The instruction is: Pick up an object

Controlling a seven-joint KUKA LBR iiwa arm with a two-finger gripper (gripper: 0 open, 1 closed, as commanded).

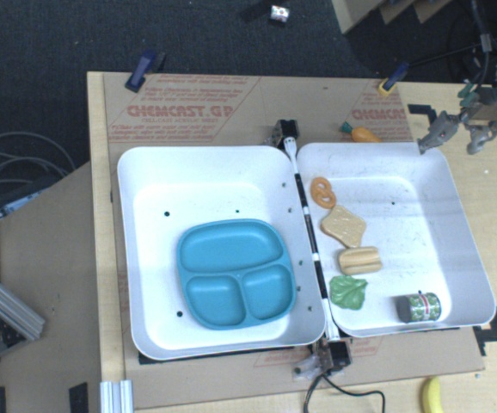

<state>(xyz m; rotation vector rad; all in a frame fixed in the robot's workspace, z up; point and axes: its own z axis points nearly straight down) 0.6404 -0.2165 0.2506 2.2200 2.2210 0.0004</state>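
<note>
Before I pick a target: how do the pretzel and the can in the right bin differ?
The pretzel is orange-brown, flat and looped with holes; the can is a solid cylinder with a green label, lying on its side. The pretzel sits by the bin's left wall near the divider, farther from the camera; the can lies near the front edge. The can looks bulkier. Both lie loose in the right bin, apart from the gripper.

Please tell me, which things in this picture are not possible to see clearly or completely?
- End effector, camera view: small and blurred at the right edge; the arm behind it is cut off.
- Can in the right bin: its label is too small to read.
- Yellow object: cut off by the bottom edge, so its kind is uncertain.
- Orange object behind the right bin: partly hidden by the bin rim.
</note>
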